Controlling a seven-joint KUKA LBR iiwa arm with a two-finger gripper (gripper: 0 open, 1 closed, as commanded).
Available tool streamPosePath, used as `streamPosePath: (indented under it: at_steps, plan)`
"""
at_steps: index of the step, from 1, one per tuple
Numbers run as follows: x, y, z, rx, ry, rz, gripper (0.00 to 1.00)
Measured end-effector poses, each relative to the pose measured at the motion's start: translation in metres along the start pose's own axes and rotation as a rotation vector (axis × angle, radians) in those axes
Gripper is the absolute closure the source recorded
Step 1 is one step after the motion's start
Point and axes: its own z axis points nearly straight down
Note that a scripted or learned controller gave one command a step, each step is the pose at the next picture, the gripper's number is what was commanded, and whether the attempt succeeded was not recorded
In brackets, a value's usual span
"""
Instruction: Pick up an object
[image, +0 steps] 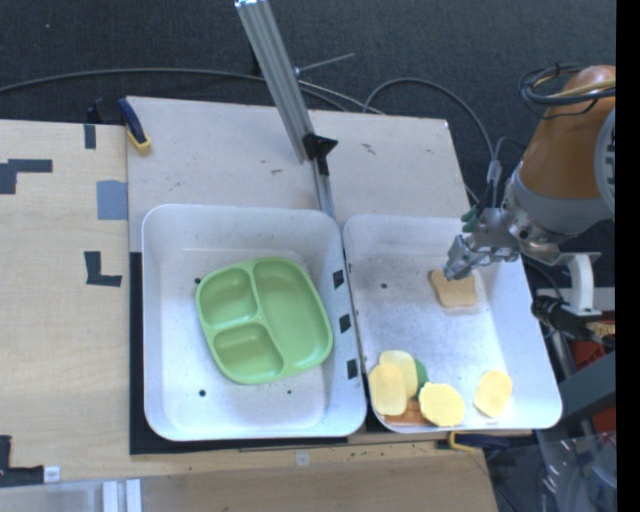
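claw (459, 266) low in right bin (520, 300), tips at top edge of tan toast piece (456, 292); finger state cannot tell. toast lies on bin floor, upper right.

A tan, toast-like slab (456, 291) lay flat in the right bin (430, 340), near its far right side, with the tool (459, 262) directly over its far edge. Along that bin's near edge sat a cluster of pale yellow slices (393, 383), overlapping one another and a bit of green. Just right of them lay a round yellow piece (441, 404), and a further yellow slice (492, 392) rested near the near right corner, a little apart.
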Motion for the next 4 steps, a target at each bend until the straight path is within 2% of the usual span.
streamPosePath:
  at_steps: [1,2,3,4]
  plan:
    - [0.044,0.014,0.015,0.002,0.001,-0.001,1.00]
    - [0.103,0.024,0.025,0.001,0.001,-0.003,1.00]
    - [0.161,0.045,0.020,-0.001,0.002,-0.004,1.00]
    - [0.204,0.062,0.035,0.000,0.000,-0.001,1.00]
